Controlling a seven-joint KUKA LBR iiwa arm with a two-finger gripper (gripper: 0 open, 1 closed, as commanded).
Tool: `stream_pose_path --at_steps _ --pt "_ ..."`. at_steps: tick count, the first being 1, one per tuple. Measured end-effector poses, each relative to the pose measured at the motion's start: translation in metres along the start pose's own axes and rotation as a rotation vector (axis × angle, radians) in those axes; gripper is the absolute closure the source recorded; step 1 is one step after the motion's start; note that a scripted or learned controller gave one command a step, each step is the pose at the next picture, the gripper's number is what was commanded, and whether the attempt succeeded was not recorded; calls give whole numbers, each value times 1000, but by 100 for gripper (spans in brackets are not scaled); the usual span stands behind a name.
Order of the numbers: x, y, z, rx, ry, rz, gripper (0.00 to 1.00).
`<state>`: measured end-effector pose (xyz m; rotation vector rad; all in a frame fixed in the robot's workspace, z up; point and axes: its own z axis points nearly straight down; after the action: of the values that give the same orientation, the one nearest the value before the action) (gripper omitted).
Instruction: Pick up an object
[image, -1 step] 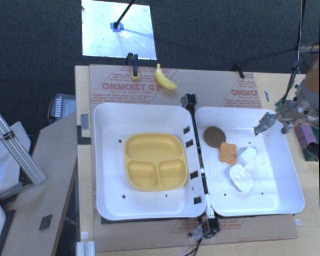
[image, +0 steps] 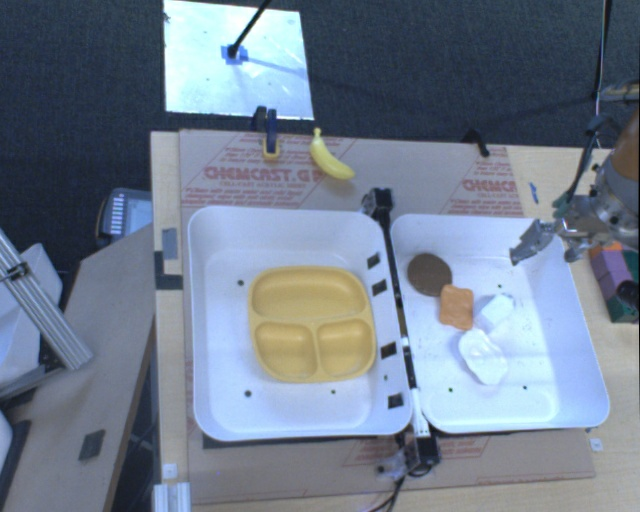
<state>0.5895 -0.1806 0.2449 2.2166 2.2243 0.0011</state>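
Observation:
In the right bin (image: 560, 400) lie a brown round disc (image: 429, 272), an orange block (image: 457, 306), a small white piece (image: 497, 310) and a larger white crumpled piece (image: 484, 357). My gripper (image: 550, 248) hangs over the bin's far right part, up and to the right of these objects and apart from them. Its fingers stand spread with nothing between them.
The left bin (image: 215, 300) holds a yellow divided plate (image: 305, 322). A banana (image: 330, 158) and a yellow clamp (image: 270, 135) sit on the board behind the bins. Coloured items (image: 612, 275) lie on the bench right of the right bin.

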Motion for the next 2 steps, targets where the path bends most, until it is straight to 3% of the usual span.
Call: stream_pose_path --at_steps 2 --pt "-8 12 111 4 1 2 0"
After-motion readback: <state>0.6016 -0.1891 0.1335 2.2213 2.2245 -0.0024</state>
